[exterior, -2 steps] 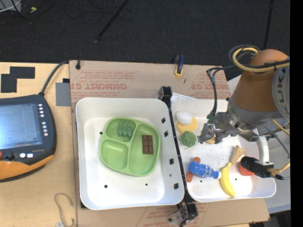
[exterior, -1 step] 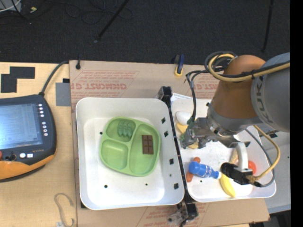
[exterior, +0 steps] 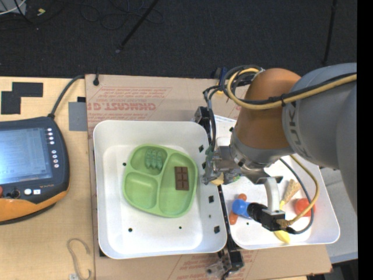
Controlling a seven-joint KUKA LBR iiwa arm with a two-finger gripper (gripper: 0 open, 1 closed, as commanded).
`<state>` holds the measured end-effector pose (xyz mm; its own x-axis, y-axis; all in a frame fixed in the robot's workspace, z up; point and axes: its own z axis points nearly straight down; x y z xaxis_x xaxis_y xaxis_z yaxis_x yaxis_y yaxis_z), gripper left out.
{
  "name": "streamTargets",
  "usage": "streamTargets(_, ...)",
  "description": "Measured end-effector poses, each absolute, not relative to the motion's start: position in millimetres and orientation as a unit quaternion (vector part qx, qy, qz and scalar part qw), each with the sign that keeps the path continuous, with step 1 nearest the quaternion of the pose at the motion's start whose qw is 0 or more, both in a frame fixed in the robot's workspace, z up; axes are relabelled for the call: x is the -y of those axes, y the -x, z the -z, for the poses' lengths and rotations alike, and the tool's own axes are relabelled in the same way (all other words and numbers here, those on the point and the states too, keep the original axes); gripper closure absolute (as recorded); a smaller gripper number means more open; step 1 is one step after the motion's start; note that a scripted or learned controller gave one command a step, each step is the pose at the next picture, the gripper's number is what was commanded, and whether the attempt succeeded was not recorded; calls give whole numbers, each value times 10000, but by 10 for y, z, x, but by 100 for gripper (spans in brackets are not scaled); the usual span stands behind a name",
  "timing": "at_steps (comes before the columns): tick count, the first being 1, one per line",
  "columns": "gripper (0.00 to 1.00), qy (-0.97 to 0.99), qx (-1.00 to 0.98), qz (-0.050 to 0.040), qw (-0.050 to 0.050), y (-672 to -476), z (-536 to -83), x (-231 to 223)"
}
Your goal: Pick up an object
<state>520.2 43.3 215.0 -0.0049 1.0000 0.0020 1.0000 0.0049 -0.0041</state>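
— Arm point(exterior: 274, 115) sits highest, closest to the lens: grey bulk and orange band covering a good part of the right bin point(exterior: 332, 226).
— Where's the pincer?
— Pincer point(exterior: 213, 174) is low at that bin's left edge, right by the wall between the two bins. Can't tell if it's apart or together, the wrist hides it.
— Holding anything?
— Nothing visible in it. I'd call this the reach/descend step, no grasp yet.
— Candidates?
— Nearest is a blue toy point(exterior: 240, 206) in the right bin, just beside the pincer. An orange ball point(exterior: 301, 205) and a yellow piece point(exterior: 282, 235) lie further right. Left bin point(exterior: 111, 226) has a green plate point(exterior: 140, 185) with a brown bar point(exterior: 182, 178) in one compartment and a small green item point(exterior: 154, 158) in another.
— Next move?
— My guess: shift off the wall and centre over the blue toy, then drop and close. So close to the wall it risks clipping the rim.
— Desk point(exterior: 76, 226) otherwise?
— Control tablet point(exterior: 29, 162) at left, well apart.
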Motion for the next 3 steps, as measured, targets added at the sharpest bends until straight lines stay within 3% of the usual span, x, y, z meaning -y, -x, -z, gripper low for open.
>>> streamTargets(3, 100, 7071, 7071, -11, 14, -5112, -2268, -420)
